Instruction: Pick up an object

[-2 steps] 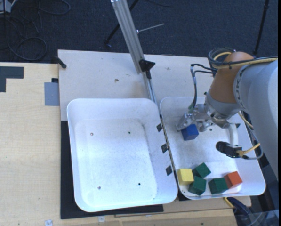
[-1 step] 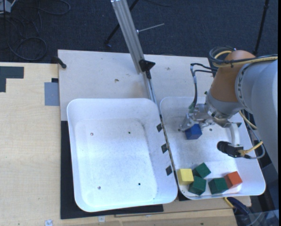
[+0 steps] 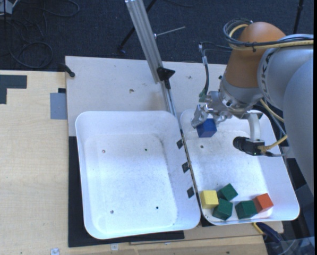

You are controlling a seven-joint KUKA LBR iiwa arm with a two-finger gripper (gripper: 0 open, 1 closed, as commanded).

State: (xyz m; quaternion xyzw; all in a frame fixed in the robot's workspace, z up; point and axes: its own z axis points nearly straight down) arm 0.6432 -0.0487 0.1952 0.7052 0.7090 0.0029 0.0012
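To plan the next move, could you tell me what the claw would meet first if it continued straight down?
Probably the bare floor of the right bin; the claw grips the blue cube, though height is unclear.

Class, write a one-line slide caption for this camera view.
Gripper holds a blue block over the right bin; five blocks lie at its near edge.
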